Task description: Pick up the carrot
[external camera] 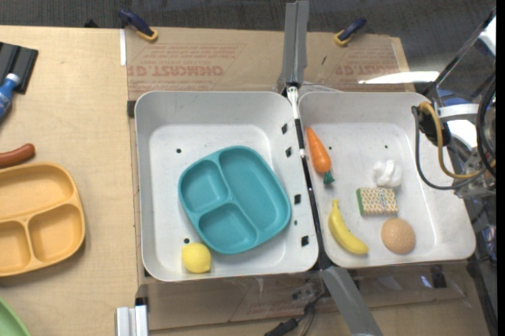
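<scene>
Right bin (pixel 394 100) holds carrot (pixel 318 151), banana (pixel 346 231), egg (pixel 398 236); left bin (pixel 205 100), plate (pixel 233 200) and lemon (pixel 196 257).

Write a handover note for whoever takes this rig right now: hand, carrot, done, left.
Hand: the arm sits at the right edge by the cables; open or shut cannot be told.
Carrot: lying in the right bin, against its left wall, green end toward the banana. Nothing is touching it.
Also in that bin: a white lump, a sponge, an egg.
Left bin: a teal tray and a lemon.
Done: nothing yet.
Left: reach the carrot, grip it, lift it.
</scene>
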